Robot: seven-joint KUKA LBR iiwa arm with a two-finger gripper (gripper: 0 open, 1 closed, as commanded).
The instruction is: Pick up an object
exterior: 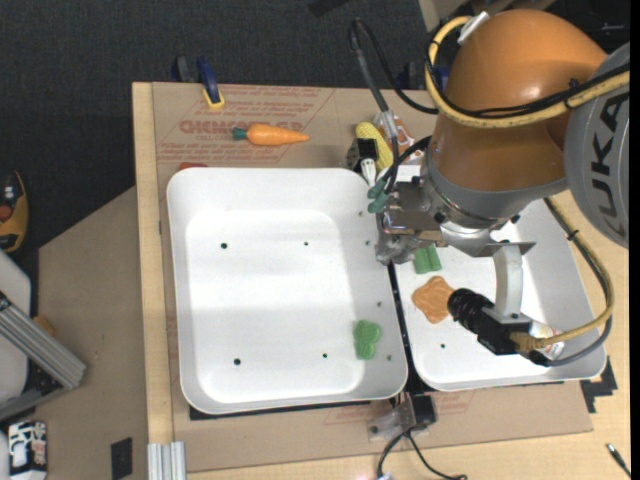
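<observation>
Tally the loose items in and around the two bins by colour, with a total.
Green: 2, the green piece in the left bin and the green block in the right bin.
Orange: 2, the flat orange piece in the right bin and the toy carrot on the cardboard behind the bins.
Yellow: 1, the yellow item behind the bins, partly hidden.
Total: 5

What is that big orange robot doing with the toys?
The robot arm is leaning over the right bin, trying to pick something up. Under it lie a small green block and an orange piece. A green toy sits in the left bin, near its right wall. A toy carrot lies on the cardboard behind the bins. Nothing looks grabbed yet.
</observation>
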